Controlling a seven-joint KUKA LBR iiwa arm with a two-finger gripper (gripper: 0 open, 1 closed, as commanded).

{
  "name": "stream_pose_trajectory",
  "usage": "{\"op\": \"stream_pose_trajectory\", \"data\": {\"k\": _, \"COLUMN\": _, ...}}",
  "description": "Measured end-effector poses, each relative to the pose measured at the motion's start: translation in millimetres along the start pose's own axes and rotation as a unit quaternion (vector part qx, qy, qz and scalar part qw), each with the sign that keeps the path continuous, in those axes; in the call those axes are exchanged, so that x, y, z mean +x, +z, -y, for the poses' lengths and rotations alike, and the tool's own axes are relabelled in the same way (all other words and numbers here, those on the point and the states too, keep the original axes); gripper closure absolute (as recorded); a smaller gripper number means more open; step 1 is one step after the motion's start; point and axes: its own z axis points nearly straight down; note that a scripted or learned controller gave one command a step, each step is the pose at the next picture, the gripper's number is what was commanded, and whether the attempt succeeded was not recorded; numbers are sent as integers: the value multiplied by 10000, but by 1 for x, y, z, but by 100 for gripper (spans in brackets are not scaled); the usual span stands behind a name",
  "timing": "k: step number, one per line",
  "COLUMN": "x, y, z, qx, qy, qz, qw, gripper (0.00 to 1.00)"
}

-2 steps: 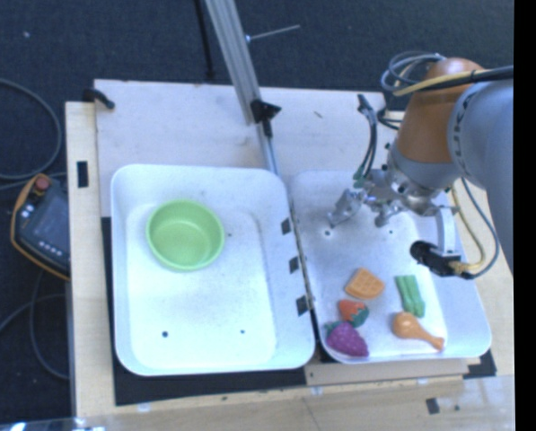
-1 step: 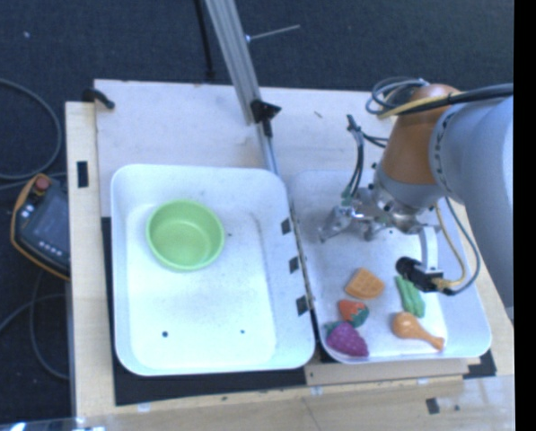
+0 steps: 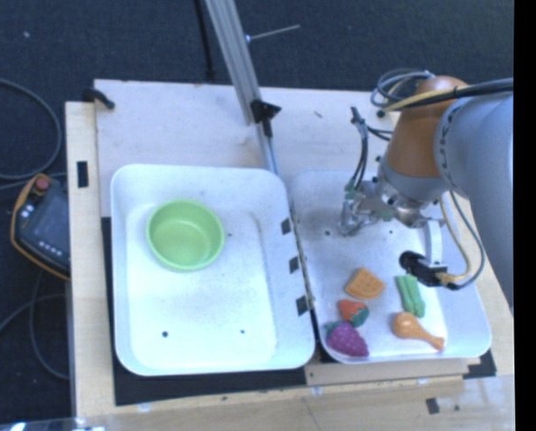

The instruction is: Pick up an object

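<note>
My gripper hangs low over the upper middle of the right bin, below the orange band of the arm. Nothing shows between its tips. Toy foods lie in the near half of that bin: an orange wedge, a green piece, a strawberry, a purple grape bunch and an orange drumstick shape. All of them lie nearer the front edge than the gripper, apart from it.
A green bowl sits in the upper left of the left bin. A metal pole slants up from behind the bins. A black cable plug hangs off the arm over the right bin.
</note>
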Motion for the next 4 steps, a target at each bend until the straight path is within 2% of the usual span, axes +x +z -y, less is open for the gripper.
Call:
{"op": "stream_pose_trajectory", "data": {"k": 2, "x": -3, "y": -116, "z": -12, "qx": -20, "qy": -56, "qz": 2, "qw": 10000, "gripper": 100}}
{"op": "stream_pose_trajectory", "data": {"k": 3, "x": 49, "y": -108, "z": -22, "qx": 10, "qy": -74, "qz": -7, "qw": 10000, "gripper": 100}}
{"op": "stream_pose_trajectory", "data": {"k": 4, "x": 95, "y": -117, "z": -34, "qx": 4, "qy": -78, "qz": -12, "qw": 10000, "gripper": 100}}
